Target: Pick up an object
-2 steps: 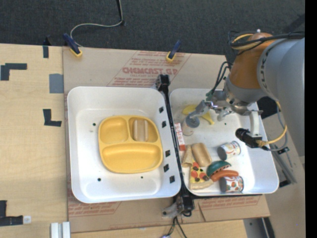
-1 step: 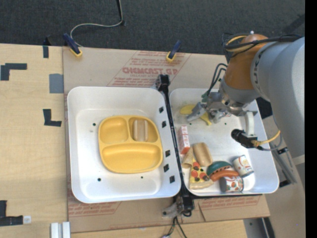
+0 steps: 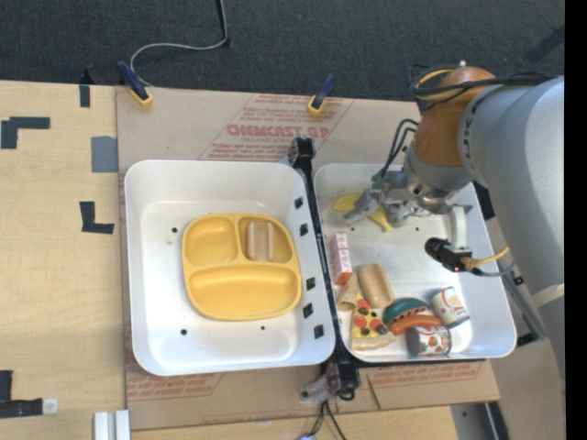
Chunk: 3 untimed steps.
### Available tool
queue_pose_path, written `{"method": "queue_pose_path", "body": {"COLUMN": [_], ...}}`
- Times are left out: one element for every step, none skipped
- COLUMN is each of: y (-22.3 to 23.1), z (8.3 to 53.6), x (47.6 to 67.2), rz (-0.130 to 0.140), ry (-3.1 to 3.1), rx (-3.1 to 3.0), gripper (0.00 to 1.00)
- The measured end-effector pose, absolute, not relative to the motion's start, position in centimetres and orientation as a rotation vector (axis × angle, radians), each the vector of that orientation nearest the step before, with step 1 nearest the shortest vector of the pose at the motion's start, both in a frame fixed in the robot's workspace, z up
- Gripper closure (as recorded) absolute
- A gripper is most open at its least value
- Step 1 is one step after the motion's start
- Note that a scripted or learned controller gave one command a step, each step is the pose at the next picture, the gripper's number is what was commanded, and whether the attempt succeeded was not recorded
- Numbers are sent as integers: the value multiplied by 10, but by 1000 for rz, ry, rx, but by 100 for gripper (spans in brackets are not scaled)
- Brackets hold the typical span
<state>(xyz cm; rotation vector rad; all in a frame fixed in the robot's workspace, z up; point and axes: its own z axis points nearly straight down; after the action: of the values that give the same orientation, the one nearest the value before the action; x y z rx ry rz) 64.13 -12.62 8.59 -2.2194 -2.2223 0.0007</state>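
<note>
**A:** Big picture first: two shallow white bins side by side, the left white bin (image 3: 147,273) carrying a yellow plastic divided tray (image 3: 240,287) with a small tan block (image 3: 260,239) in its upper right compartment.

**B:** And the grey arm with the orange band (image 3: 449,126) reaches into the right white bin (image 3: 495,333), up at the far end. The gripper (image 3: 390,204) sits low over a small yellow banana-shaped toy (image 3: 351,203), touching it or just beside it.

**A:** Has it got hold?

**B:** Cannot tell; the wrist hides the business end. I'd judge the banana is the target, lying near the dividing wall.

**A:** So, doing it well?

**B:** Centre over the banana's middle, close across its narrow width, then lift straight up, clear of the wall.

**A:** The smaller clutter?

**B:** Well apart at the near end: a tan bread-roll toy (image 3: 373,284), a pizza-slice toy (image 3: 367,324), a green-and-red toy (image 3: 409,313), two little cans (image 3: 440,324), a slim red-and-white packet (image 3: 341,257).
</note>
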Motion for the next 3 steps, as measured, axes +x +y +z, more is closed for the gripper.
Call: {"method": "queue_pose_path", "body": {"y": [-126, -121, -120], "z": [95, 226, 234], "x": [641, 601, 600], "rz": [1, -1, 2], "ry": [-2225, -2224, -2223], "rx": [-2219, -2223, -2219], "gripper": [100, 100, 100]}}
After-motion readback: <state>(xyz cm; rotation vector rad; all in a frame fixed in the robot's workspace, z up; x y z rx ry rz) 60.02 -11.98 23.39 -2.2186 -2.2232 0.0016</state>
